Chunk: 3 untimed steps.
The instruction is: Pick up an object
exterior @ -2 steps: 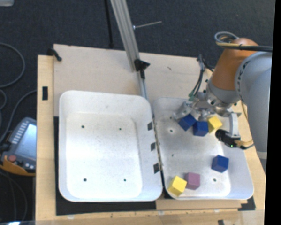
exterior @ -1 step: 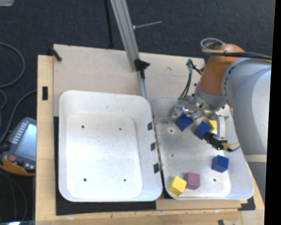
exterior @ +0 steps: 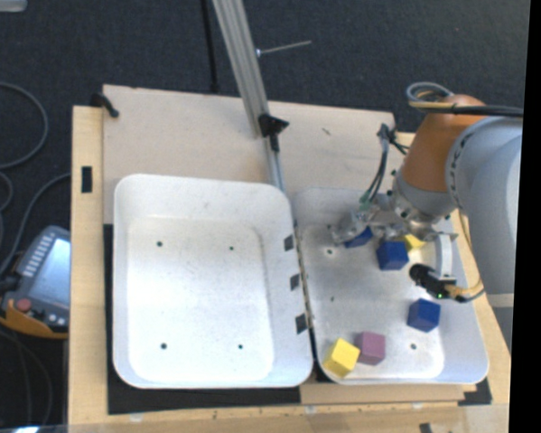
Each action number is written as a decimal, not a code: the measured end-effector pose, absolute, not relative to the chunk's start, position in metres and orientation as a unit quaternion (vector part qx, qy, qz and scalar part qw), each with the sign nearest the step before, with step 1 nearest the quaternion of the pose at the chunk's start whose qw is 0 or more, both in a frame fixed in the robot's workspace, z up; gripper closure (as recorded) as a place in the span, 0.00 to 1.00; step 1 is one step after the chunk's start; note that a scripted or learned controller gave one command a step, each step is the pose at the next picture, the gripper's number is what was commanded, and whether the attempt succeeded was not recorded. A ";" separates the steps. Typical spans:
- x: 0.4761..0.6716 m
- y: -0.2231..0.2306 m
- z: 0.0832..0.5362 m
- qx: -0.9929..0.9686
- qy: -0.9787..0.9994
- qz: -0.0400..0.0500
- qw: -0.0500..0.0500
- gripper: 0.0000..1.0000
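**benchwatcher:** so where's the stuff to grab? Everything sits in the right bin (exterior: pixel 462 361). There's a blue cube (exterior: pixel 392 255) up near the far end, right next to the gripper (exterior: pixel 371 227), and a second blue cube (exterior: pixel 424 315) closer to the right wall. Down at the near edge a yellow cube (exterior: pixel 343 356) and a purple cube (exterior: pixel 370 347) sit touching each other. There's also a bit of yellow (exterior: pixel 414 240) peeking out under the wrist, mostly hidden, can't say what it is.

**kuka_fan:** and the gripper, got anything?

**benchwatcher:** honestly can't tell. It's low over the far part of the right bin, just left of that first blue cube, with something blue at its tip, but the fingers are a blur of metal and cable. Whether they're released or clenched, no idea.

**kuka_fan:** left bin?

**benchwatcher:** the left bin (exterior: pixel 131 204) is plain white floor with a few dark dots.
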<state>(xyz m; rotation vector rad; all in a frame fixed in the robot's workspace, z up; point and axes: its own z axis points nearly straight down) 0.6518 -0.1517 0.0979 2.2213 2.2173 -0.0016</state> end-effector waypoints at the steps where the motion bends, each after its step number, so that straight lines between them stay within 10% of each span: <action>1: 0.653 -0.152 0.109 0.707 0.707 0.000 0.003 1.00; 2: 0.672 -0.066 0.203 0.704 0.711 0.004 0.003 1.00; 3: 0.676 0.005 0.197 0.704 0.710 0.001 0.000 1.00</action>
